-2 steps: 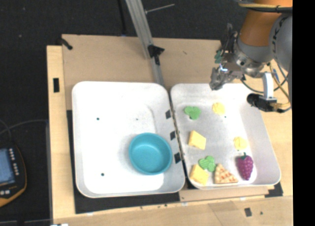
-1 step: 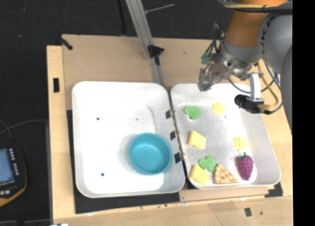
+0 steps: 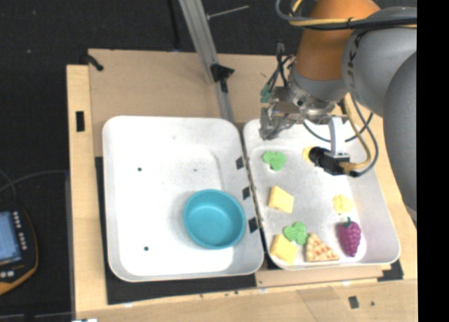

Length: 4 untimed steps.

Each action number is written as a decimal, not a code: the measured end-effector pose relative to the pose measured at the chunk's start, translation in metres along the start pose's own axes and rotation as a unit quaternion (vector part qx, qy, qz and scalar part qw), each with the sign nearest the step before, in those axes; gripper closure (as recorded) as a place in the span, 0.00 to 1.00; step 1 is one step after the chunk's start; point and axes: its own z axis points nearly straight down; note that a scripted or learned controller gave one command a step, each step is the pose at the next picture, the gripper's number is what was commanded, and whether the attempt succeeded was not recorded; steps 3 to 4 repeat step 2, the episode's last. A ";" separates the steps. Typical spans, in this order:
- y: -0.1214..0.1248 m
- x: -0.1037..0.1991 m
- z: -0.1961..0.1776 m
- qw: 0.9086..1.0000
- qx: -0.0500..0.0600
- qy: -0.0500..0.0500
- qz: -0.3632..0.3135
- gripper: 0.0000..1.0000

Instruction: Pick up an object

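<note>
I see arm [image 3: 365,54] reaching in from right, over far end of right bin [image 3: 375,194]. Left bin [image 3: 140,152] holds blue bowl [image 3: 212,218] near its front right corner. Gripper [image 3: 272,125] hangs above right bin's far left corner, nothing between fingers; open or closed, I can't tell. Just below it, green leafy piece [image 3: 274,161]. Then yellow cheese block [image 3: 281,200], purple grapes [image 3: 349,236], pizza slice [image 3: 319,250].
</note>
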 end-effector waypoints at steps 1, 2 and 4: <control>-0.004 0.058 -0.007 1.000 -0.001 0.001 -0.001 1.00; -0.019 0.098 -0.007 1.000 0.000 0.000 0.000 1.00; -0.019 0.098 -0.007 1.000 0.000 0.000 0.000 1.00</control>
